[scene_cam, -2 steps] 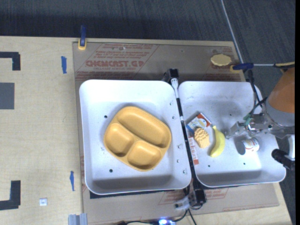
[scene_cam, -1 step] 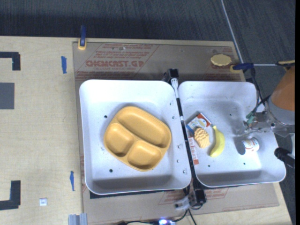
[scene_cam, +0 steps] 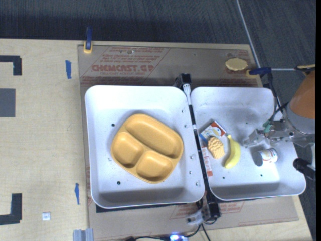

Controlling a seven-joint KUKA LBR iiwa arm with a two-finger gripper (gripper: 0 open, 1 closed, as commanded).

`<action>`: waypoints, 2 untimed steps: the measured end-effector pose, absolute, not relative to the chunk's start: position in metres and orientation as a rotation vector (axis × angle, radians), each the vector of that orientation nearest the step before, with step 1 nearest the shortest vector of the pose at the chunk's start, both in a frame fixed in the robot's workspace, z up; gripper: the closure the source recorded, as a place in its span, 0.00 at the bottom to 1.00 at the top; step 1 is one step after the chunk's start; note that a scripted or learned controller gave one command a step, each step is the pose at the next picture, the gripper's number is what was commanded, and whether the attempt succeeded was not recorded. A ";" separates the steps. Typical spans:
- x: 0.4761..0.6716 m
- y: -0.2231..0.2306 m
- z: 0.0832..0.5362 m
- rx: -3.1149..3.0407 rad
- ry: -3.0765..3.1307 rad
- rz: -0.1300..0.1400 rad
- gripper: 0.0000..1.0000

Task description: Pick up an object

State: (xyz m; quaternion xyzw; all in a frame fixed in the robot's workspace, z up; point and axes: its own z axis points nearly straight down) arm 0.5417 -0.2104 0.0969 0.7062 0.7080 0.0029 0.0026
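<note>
From my seat at the feed, the fingers (scene_cam: 253,139) sit low over the right bin (scene_cam: 235,102), reaching in from the right edge on a cluttered metal wrist with wires trailing off it. I cannot tell whether they are apart or together; the tips blur into the bracket behind them, and I see nothing clearly between them. Just below and to the right of the tips lies a small white cup (scene_cam: 268,155) with a reddish rim, on its side on the bin floor, near the tips but I cannot say if it touches them.

Left of the tips, in the same bin, a banana (scene_cam: 232,153) curves from top to bottom. Touching its left side is a small yellow ridged thing (scene_cam: 215,146), like a waffle or a corn piece, and that rests on a white and red packet (scene_cam: 211,132) tilted against the bin's left wall. A thin red strip (scene_cam: 207,162) runs down beside that wall.

Above the wrist I see the orange band of the arm (scene_cam: 305,100) at the frame's right edge.

The left bin (scene_cam: 100,109) holds a yellow divided tray (scene_cam: 146,147) with three compartments, lying at a slant in the middle. Both bins stand on a brown cardboard sheet (scene_cam: 150,62) on the pale wooden worktop (scene_cam: 40,134). A small tan disc (scene_cam: 236,64) lies on the cardboard behind the right bin.
</note>
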 end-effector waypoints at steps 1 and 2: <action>0.542 -0.211 0.107 2.213 2.217 0.010 1.00; 0.542 -0.211 0.107 2.213 2.217 0.009 0.00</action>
